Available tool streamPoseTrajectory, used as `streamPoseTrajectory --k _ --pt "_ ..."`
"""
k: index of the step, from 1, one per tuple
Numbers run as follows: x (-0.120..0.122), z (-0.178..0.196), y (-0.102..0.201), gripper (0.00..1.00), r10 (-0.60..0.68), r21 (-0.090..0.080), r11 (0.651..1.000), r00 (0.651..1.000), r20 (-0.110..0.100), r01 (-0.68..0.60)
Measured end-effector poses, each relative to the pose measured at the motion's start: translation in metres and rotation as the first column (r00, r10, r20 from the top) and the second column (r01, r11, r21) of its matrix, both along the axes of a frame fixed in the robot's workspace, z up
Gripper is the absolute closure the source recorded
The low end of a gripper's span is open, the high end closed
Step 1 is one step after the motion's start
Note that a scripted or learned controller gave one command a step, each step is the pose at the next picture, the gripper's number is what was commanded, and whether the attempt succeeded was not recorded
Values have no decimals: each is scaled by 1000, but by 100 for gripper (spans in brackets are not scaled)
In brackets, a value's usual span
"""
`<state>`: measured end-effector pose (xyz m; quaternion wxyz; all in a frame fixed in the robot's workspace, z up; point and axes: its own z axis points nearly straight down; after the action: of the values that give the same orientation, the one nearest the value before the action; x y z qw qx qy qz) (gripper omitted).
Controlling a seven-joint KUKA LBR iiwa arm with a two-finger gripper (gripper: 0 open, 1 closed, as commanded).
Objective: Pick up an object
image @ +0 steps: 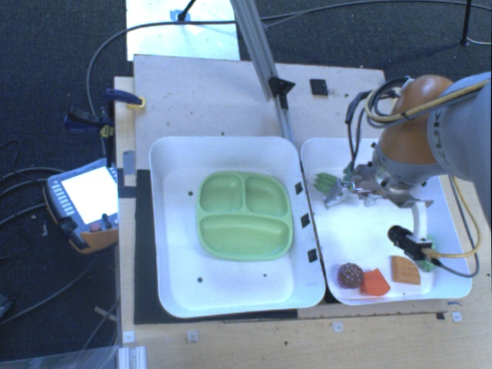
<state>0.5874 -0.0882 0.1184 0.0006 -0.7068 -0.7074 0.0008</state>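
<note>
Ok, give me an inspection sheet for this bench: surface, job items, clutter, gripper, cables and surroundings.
Surface: bench with two white bins side by side, left bin and right bin.
Job's things: green item at the right bin's upper left; dark round item, red piece and orange-brown piece along its near edge.
Clutter: green divided tray in the left bin; small black block on the bench.
Grippers: gripper low over the right bin beside the green item; grasp cannot be judged.
Cables: bundle looped at the wrist; black cables on the floor.
Surroundings: dark carpet; handheld pendant at left; clamps on the bench's left edge.
</note>
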Motion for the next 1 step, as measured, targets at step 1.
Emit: streamPoseTrajectory --k 1 --pt "2 -33 0 0 0 0 1000 1000 5 0"
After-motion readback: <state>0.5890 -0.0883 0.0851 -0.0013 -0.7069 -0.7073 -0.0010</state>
